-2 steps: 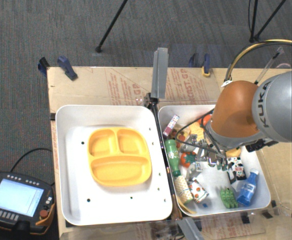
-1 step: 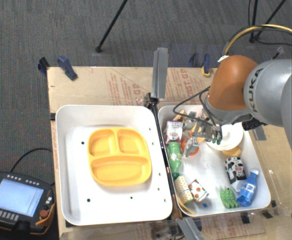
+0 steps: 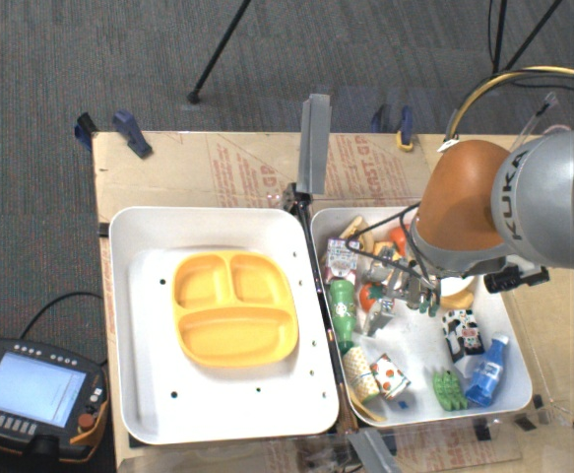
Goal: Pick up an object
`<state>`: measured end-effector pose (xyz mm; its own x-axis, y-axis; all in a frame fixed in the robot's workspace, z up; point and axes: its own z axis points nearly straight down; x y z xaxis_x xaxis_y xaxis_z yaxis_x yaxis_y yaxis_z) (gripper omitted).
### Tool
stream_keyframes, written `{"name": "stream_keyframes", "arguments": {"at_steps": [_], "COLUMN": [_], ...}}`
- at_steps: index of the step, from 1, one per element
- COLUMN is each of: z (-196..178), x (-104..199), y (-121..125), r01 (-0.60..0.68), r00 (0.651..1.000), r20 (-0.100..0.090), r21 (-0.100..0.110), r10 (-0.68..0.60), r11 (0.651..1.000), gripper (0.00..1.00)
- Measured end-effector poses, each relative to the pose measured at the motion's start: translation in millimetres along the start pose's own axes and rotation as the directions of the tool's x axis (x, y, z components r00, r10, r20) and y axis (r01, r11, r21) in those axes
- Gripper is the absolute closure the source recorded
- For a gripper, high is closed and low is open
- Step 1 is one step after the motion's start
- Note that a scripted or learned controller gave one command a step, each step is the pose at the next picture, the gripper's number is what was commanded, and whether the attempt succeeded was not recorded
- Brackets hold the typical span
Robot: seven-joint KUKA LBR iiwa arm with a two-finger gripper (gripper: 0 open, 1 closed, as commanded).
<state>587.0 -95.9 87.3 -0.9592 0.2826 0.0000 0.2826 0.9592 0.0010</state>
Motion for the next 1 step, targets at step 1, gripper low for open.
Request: {"name": "stream_keyframes", "arguments": {"at_steps": [1], "z": [0.1], "x": [1.1], "y": [12.3], "r01": [-0.031], "r00": [1.000], "r20": [0.000], "r21": [0.000], "r10": [0.031], "r11": [1.000], "gripper": [0.00]}}
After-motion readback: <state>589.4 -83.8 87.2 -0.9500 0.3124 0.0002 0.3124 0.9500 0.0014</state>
